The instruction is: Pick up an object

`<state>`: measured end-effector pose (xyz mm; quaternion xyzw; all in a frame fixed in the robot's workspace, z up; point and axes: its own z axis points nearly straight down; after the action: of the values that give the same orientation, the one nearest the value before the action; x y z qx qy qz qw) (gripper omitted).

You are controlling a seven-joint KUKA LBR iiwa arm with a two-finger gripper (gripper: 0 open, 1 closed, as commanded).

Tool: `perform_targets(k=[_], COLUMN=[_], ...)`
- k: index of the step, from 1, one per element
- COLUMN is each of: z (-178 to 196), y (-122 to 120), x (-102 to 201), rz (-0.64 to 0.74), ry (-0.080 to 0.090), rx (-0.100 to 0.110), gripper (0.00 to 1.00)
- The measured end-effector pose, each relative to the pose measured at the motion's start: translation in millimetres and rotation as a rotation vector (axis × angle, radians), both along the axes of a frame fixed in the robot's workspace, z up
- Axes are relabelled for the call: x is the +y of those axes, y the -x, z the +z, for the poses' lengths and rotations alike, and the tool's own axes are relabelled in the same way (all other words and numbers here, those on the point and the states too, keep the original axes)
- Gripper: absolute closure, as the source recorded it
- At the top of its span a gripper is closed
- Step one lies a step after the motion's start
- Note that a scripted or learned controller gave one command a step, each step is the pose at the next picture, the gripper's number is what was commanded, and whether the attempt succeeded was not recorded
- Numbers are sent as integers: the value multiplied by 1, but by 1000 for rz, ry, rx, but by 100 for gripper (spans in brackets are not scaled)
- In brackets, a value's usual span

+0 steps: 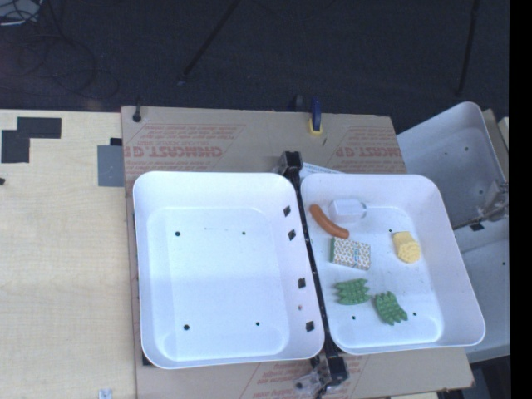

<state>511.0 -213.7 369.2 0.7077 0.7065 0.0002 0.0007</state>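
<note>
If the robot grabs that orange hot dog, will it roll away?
Probably it could. The hot dog looks long and rounded, so a sideways nudge may roll it across the smooth bin floor. It looks small and likely light, like a toy. It lies close beside the patterned block, which might stop it rolling that way.

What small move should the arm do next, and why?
Probably reach in over the right bin and come down on the yellow piece. All the items lie in that bin, and this one lies apart from the sausage and green pieces.
</note>
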Motion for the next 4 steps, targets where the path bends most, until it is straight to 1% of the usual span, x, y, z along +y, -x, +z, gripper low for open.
perform_targets(k=[1,2,3,4], z=[36,177,6,49], y=[37,35,36,35], x=[-1,-1,2,-1], rz=[-2,3,2,2], ry=[1,6,-7,1], rx=[-1,-13,19,-1], gripper=[100,100,100,100])
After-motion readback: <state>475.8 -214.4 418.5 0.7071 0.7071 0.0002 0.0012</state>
